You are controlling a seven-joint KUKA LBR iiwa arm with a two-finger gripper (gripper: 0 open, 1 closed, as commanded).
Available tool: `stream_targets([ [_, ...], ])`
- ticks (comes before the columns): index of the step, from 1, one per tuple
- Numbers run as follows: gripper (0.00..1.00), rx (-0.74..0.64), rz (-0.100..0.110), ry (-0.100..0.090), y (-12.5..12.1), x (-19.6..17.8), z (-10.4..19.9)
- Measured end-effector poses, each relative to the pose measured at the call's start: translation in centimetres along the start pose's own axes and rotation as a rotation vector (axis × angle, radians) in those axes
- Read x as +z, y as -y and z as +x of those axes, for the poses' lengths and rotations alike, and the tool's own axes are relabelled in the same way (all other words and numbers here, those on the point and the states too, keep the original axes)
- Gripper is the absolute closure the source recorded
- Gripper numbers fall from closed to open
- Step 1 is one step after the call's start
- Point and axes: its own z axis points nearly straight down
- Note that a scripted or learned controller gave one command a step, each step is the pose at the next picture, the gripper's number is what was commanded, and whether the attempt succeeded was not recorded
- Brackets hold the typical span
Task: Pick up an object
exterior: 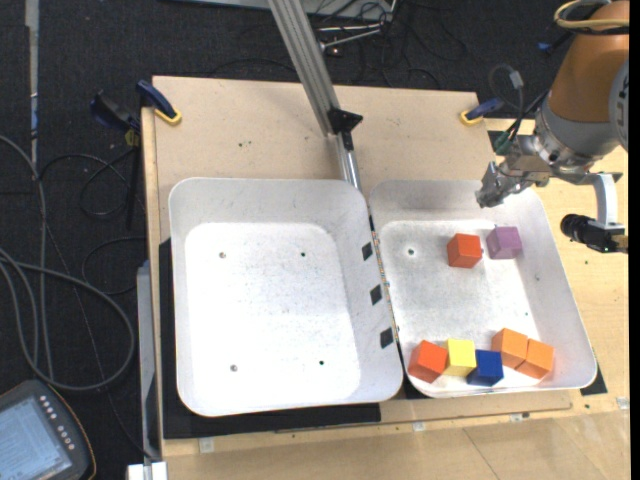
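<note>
In the right bin an orange-red cube and a purple cube lie side by side near the far wall. Along the near wall sits a row of blocks: an orange one, a yellow one, a blue one and two orange ones. My gripper hangs above the bin's far right corner, just up and left of the purple cube, with nothing seen in it.
The left bin lies beside the right one. A slanted metal pole runs down to the seam between the bins. Blue-and-yellow clamps hold the board's far corners. Cables cover the floor at left.
</note>
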Motion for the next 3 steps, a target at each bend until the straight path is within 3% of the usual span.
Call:
stream_targets([
  [1,1.0,-0.001,0.003,-0.001,-0.1,-1.7,0.0],
  [3,1.0,-0.008,0.008,-0.004,-0.8,-0.1,11.2],
])
